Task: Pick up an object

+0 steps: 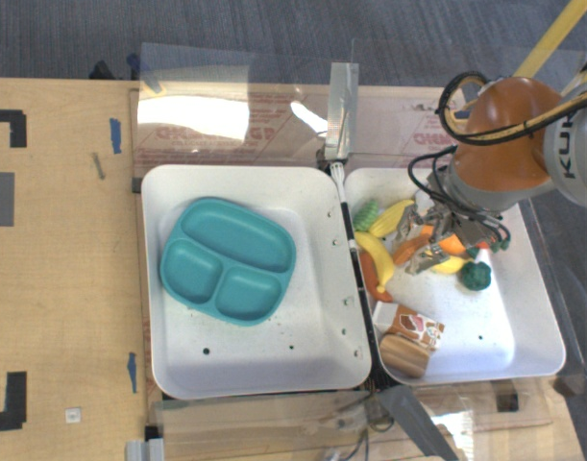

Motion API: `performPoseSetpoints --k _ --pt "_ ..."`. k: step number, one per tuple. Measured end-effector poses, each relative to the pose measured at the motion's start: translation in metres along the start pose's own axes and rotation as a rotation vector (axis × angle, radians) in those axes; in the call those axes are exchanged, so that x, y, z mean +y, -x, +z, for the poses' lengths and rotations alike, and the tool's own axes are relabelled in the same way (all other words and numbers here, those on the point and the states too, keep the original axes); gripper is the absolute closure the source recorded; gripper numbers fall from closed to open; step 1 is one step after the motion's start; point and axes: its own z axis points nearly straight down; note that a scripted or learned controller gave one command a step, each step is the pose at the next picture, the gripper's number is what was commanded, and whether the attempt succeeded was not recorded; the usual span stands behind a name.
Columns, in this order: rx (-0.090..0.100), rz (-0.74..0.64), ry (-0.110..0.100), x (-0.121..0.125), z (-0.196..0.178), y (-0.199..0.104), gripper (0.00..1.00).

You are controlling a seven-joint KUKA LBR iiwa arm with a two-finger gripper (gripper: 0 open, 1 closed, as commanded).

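Note:
My gripper [435, 246] is low in the right bin [524, 344], down among a cluster of toy food. Around it lie a yellow banana [395, 216], a green piece [365, 213], an orange carrot-like piece [406, 251] and another orange piece [453, 244]. A small yellow piece [448, 266] and a green broccoli-like toy [477, 277] lie just to its right. A second yellow banana [373, 252] rests against the bin's left wall. The wrist hides what is directly under the gripper, and I cannot see any item held.
A brown and white carton [416, 327] and a wooden cylinder [403, 356] lie at the right bin's front left. The left bin [178, 363] holds a teal divided plate [228, 259]. Black cables [447, 113] loop off the orange wrist band [500, 133].

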Motion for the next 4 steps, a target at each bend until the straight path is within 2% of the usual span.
performPoseSetpoints --k 1,2,3,4 --pt "0.004 0.006 0.002 0.024 -0.129 0.071 1.0" --pt "0.015 0.082 0.008 0.068 -0.117 0.09 1.0" --pt "0.019 -0.109 0.009 0.062 -0.082 0.018 1.0" --pt "0.011 -0.122 0.008 0.076 -0.101 0.074 1.0"
